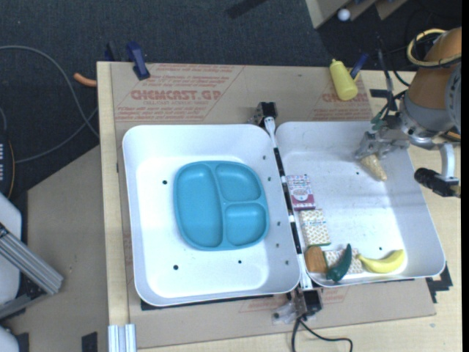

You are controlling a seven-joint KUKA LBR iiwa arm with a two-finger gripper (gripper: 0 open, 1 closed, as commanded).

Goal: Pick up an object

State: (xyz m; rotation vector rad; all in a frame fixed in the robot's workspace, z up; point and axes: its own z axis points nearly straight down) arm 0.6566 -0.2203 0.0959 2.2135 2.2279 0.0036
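In the right bin (410, 211), my gripper (376, 149) hangs low over the far right part. Just in front of its tip lies a small pale beige object (375, 169); I cannot make out whether the two touch. Along the bin's left wall lie a pink-and-white packet (300, 191) and a patterned packet (316, 226). At the near edge sit a brown piece (315, 259), a dark green item (341, 264) and a yellow banana (383, 261).
The left bin (146, 160) holds a blue divided plate (220, 204). A yellow object (342, 80) and a blue clamp (136, 59) rest on the bench behind the bins. The arm's orange band (432, 86) is at the right edge.
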